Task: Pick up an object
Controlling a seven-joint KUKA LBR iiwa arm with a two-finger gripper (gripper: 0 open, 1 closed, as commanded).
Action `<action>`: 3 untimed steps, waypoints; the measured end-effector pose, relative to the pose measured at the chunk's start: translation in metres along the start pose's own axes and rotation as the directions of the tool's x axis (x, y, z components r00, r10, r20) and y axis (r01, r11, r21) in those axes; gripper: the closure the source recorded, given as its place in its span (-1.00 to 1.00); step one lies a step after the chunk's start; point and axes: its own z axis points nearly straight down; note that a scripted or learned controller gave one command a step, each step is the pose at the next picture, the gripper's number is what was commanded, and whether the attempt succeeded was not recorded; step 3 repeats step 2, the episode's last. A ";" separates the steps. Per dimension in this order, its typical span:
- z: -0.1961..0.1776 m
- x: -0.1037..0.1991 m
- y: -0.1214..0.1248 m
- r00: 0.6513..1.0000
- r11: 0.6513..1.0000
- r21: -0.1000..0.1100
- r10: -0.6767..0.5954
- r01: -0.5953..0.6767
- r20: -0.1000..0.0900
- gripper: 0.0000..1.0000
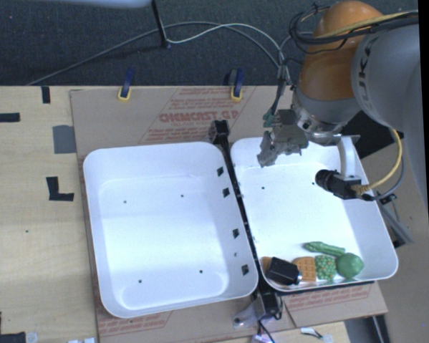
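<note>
My gripper (269,156) hangs over the far edge of the right bin (302,198), high above its floor and well away from the objects. Several small objects lie along that bin's near wall: a black block (283,271), an orange piece (303,268), a green textured piece (324,267), a green ball (350,265) and a long green pod (325,248). Nothing shows between the fingers.
The left bin (160,227) sits beside the right one, parted by a black divider with clips (232,202). Both rest on a cardboard sheet (176,115) clamped at the back. A black cylinder (331,182) on the arm juts over the right bin.
</note>
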 end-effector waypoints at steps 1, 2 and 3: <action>0.009 0.043 0.003 1.000 1.000 0.000 0.003 -0.003 0.001 1.00; 0.021 0.085 0.017 1.000 1.000 0.001 0.003 -0.003 0.001 1.00; 0.021 0.085 0.017 1.000 1.000 0.001 0.003 -0.003 0.001 1.00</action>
